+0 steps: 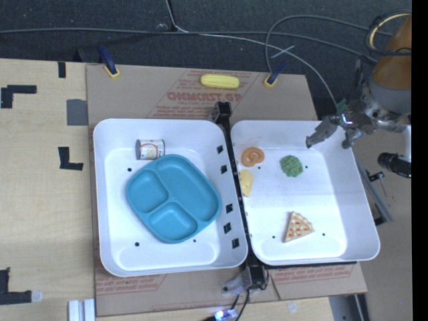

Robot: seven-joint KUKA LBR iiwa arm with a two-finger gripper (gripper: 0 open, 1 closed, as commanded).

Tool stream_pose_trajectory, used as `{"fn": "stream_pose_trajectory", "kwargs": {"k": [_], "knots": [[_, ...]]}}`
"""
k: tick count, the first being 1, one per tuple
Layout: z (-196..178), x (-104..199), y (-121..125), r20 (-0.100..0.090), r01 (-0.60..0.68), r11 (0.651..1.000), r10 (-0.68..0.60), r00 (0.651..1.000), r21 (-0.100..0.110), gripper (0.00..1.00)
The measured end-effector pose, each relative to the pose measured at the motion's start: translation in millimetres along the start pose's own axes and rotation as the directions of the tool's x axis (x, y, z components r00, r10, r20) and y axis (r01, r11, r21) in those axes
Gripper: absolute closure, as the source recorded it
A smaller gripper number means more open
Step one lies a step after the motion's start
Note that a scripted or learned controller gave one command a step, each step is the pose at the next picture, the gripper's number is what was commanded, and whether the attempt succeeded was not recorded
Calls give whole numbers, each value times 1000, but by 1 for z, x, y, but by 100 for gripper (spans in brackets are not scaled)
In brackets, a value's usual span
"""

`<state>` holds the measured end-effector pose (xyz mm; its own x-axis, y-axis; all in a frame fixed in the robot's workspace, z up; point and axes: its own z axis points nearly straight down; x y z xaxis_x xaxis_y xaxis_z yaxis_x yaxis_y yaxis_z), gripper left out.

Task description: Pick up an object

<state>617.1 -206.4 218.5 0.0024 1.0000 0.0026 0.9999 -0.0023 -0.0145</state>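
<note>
With fingers spread and holding nothing, the gripper (332,134) hangs over the right bin's (338,199) upper right corner, nearest the broccoli (291,165), apparently pre-grasp.

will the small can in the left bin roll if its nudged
Probably: the can lies on its side, so its round wall meets the bin floor. It looks small, likely light. The blue tray close below might stop it.
</note>
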Motion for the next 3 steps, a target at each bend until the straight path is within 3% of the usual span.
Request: {"fn": "stream_pose_trajectory", "kwargs": {"k": [1, 3], "knots": [[-8, 1, 3, 3, 4, 1000, -4, 1000, -13, 0], [101, 1, 2, 2, 5, 1000, -5, 1000, -8, 0]]}}
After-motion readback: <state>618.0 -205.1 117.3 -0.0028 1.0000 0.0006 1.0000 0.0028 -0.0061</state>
